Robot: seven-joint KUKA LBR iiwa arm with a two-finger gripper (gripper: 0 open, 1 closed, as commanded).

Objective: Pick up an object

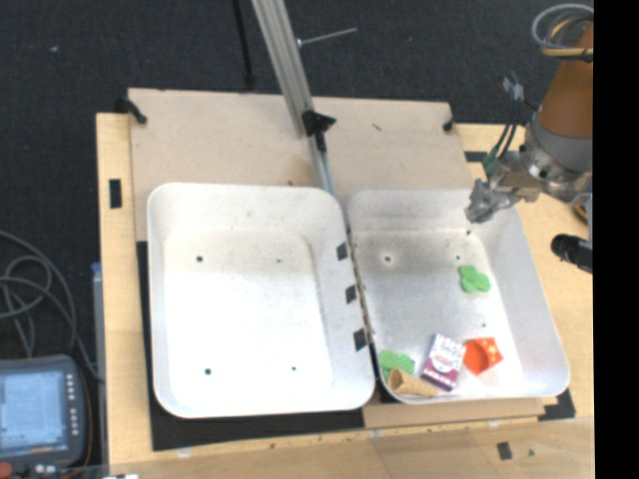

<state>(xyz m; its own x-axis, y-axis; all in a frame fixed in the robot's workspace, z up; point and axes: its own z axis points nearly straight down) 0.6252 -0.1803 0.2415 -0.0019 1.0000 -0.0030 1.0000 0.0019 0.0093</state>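
My gripper [481, 206] hangs over the far right corner of the right bin [419, 218], with nothing visibly between its fingers. A small green object [475, 280] lies in the right bin, below the gripper and apart from it. Along the bin's near edge sit a red object [482, 354], a purple and white box [444, 361], a tan cone-like piece [410, 381] and another green piece [395, 362].
The left bin [180, 228] lies beside the right one. A slanted metal pole [287, 58] rises from the bench behind the bins. A screen device [38, 409] and cables lie off the bench at the lower left.
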